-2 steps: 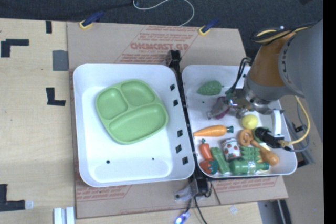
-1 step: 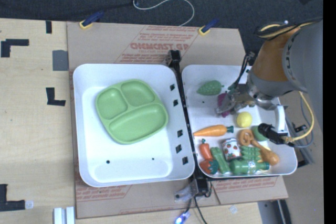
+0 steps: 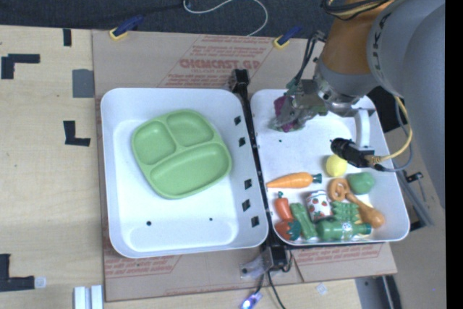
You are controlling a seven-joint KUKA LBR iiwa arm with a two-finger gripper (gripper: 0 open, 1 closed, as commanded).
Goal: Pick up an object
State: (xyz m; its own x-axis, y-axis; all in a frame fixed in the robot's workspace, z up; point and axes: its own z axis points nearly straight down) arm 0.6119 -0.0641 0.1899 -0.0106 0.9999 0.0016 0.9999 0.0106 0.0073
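My gripper (image 3: 288, 119) hangs over the back left part of the right bin (image 3: 391, 188). A small purple object (image 3: 294, 126) shows between its fingertips, and the fingers are closed on it. Further forward in the same bin lie an orange carrot (image 3: 293, 180), a yellow ball-shaped fruit (image 3: 336, 166), a green piece (image 3: 361, 182) and an orange ring-shaped toy (image 3: 339, 191).
A heap of toy food fills the right bin's front: a red and white can (image 3: 317, 206), green vegetables (image 3: 334, 229) and a red piece (image 3: 283, 210). The left bin (image 3: 119, 177) holds a green divided plate (image 3: 182, 153). A black divider (image 3: 248, 148) runs between the bins.
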